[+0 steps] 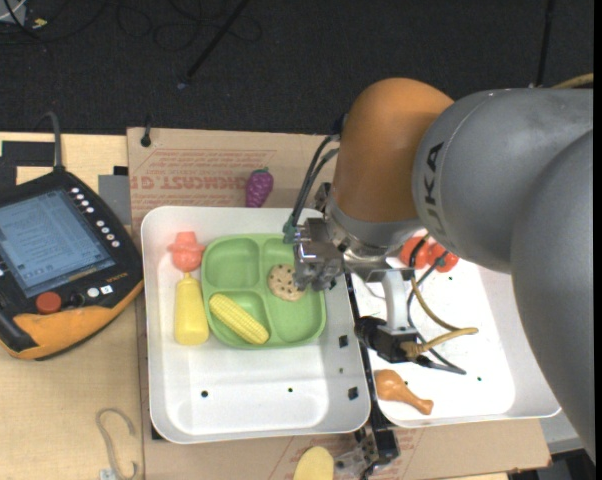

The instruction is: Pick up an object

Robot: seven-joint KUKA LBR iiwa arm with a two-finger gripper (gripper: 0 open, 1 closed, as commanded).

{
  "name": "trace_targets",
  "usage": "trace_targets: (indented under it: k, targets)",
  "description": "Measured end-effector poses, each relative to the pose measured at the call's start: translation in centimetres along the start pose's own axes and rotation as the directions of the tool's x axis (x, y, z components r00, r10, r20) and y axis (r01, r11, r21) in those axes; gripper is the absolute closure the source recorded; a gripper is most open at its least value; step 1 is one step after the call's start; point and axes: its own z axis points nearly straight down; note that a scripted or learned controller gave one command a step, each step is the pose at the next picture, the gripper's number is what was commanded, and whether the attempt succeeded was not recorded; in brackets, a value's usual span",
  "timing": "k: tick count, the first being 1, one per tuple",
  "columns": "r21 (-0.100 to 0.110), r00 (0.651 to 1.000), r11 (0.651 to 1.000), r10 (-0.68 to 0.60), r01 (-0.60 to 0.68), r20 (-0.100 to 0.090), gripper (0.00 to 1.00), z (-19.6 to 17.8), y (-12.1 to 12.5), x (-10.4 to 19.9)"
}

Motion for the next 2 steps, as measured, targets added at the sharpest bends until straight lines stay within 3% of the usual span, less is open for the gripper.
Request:
trace_targets:
  k: [2]
  targets:
    - [0.002,1.000,1.000,0.001,-0.001,0.002,1.00,1.5,0.1,-0.2]
